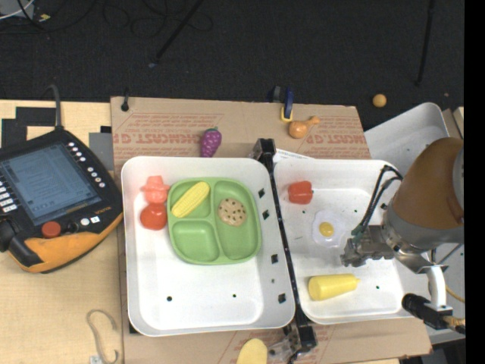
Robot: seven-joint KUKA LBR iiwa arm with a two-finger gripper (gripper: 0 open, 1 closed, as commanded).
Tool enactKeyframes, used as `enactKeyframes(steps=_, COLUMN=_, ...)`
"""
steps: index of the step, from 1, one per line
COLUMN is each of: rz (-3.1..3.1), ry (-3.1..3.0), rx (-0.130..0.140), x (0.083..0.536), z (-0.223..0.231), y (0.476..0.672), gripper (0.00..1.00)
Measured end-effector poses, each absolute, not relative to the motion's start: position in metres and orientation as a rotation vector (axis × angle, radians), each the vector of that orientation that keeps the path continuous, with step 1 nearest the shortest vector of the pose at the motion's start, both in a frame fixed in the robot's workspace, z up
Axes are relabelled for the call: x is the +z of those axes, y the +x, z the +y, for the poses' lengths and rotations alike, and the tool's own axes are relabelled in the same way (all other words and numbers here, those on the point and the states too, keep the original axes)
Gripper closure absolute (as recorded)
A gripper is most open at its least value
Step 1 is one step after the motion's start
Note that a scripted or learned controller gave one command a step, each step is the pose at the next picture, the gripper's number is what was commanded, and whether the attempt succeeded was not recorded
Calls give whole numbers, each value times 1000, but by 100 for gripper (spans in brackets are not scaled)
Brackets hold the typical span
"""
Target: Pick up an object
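In the right bin (345,313), a yellow cone-shaped piece (331,286) lies near the front, a fried egg toy (326,229) sits in the middle and a red pepper (300,192) lies at the back left. My gripper (356,255) hangs low over the bin floor, just right of the egg and just behind the yellow piece. The left bin (197,309) holds a green divided plate (214,220) with a corn cob (188,199) and a cookie (232,211). A pink toy (154,189) and a red tomato (153,217) lie beside the plate.
A purple grape bunch (210,142) and an orange gourd (301,127) rest on the cardboard behind the bins. A yellow lemon (252,351) lies in front of them. A teach pendant (53,196) sits at the left. The arm (428,196) covers the right bin's right side.
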State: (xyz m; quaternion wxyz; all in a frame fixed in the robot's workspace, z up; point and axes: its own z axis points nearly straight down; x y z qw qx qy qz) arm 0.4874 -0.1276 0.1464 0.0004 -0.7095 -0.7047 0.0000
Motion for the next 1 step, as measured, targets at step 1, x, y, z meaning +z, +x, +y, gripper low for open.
enactKeyframes(steps=1, rz=-2222, ry=-2223, rx=-2, x=189, z=-125, y=488, gripper=100)
